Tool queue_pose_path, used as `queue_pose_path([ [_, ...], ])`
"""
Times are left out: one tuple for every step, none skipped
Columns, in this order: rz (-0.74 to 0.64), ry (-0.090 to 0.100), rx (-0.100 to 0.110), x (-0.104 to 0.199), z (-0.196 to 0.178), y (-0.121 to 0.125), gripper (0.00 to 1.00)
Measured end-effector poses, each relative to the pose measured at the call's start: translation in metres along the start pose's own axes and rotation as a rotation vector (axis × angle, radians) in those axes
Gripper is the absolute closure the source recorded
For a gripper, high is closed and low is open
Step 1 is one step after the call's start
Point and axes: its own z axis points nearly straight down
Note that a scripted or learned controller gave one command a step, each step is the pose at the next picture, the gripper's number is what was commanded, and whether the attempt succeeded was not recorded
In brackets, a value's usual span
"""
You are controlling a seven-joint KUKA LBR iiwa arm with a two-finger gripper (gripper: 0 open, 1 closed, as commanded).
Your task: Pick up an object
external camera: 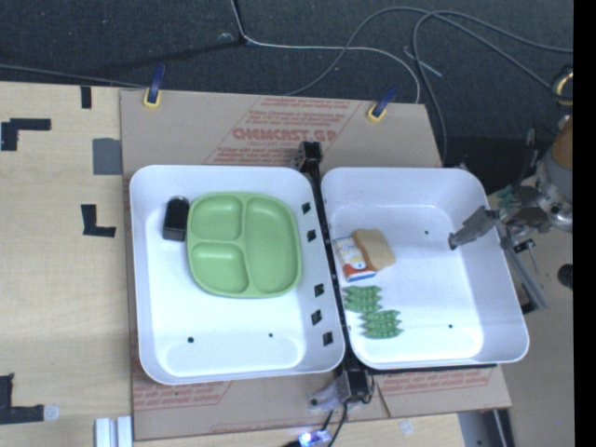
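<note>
- Your two-finger gripper hangs over the right edge of the shallow white right-hand bin; one dark finger slants down toward the bin floor, and you've got nothing between the fingers. How wide they stand, I cannot tell from here.
- Targets sit along that bin's left edge: a small tan and red-and-white boxed snack at mid-edge, then two green pea-pod toys nearer the front left corner.
- I'd go for the boxed snack: it looks the tallest thing there. Bring the gripper across the bin, centre above it, then drop straight down.
- Watch the black divider clips between the bins; everything lies close beside them, so one finger has little room.
- The left-hand white bin carries a green three-section plate and a small black block by its left edge.
- Brown cardboard lies under both bins, on a pale wooden bench; loose cables run across the dark floor behind.
</note>
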Motion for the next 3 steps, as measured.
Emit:
queue_pose_path([
  [-0.004,-0.003,-0.013,0.001,-0.007,0.003,0.0],
  [-0.005,-0.003,-0.009,0.004,0.039,0.01,0.0],
  [-0.004,-0.002,-0.007,0.004,0.1,0.001,0.0],
])
